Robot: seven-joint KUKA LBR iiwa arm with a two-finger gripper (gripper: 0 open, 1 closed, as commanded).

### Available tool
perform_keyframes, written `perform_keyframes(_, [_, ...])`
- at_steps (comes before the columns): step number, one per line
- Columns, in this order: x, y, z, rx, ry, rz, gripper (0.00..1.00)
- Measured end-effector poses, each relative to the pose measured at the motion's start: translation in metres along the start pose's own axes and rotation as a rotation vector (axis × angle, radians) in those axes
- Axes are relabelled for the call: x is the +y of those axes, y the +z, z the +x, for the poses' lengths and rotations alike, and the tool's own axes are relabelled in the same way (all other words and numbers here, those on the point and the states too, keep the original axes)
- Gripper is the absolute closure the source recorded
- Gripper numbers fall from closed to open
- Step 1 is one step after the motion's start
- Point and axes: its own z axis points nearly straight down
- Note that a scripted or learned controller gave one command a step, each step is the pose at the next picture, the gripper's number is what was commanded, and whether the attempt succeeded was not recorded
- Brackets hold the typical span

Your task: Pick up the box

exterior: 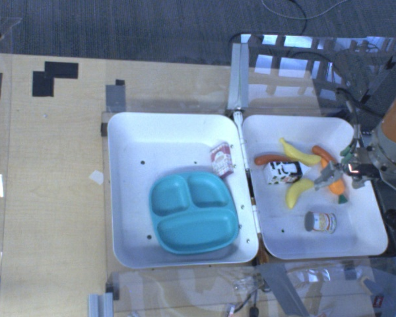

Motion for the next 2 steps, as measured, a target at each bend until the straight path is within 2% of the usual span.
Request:
perform_keyframes(1, [0.084,-0.132,-0.06,-0.003,0.008,-0.005,0.0])
perform_keyframes(2, [0.149,-0.085,-0.067,-0.002,-0.033,-0.002,0.0])
